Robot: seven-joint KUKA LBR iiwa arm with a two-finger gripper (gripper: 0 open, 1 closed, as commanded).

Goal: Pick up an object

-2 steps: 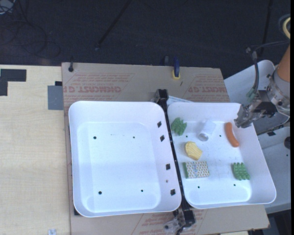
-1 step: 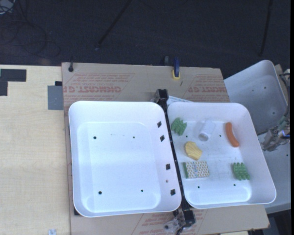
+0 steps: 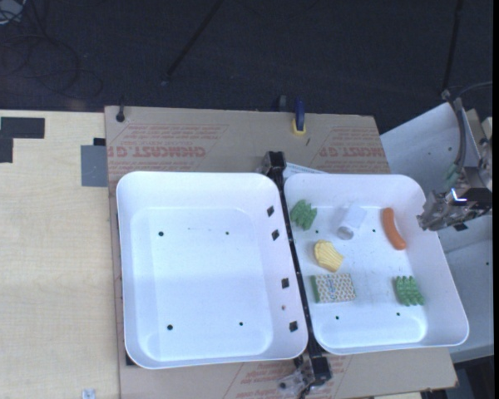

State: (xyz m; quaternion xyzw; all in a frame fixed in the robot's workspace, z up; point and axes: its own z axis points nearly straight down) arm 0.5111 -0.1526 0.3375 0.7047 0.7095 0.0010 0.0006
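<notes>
The right bin (image 3: 437, 306) holds several small objects. A green leafy piece (image 3: 303, 214) lies at its left, near the divider. A pale grey cylinder (image 3: 349, 221) rests beside it, and an orange carrot-like piece (image 3: 392, 228) lies further right. Below them are a yellow corn-like piece (image 3: 328, 256), a speckled flat rectangle (image 3: 333, 288) and a green knobbly piece (image 3: 407, 290). My gripper (image 3: 446, 209) hangs just outside the right bin's right rim, level with the orange piece and apart from it. Nothing shows in its grasp.
The left bin (image 3: 133, 264) sits next to the right one on a cardboard sheet (image 3: 200, 144). A black clip strip (image 3: 284, 248) joins the two bins. A blue and yellow clamp (image 3: 299, 119) stands at the cardboard's far edge. A pale wooden table (image 3: 41, 264) lies to the left.
</notes>
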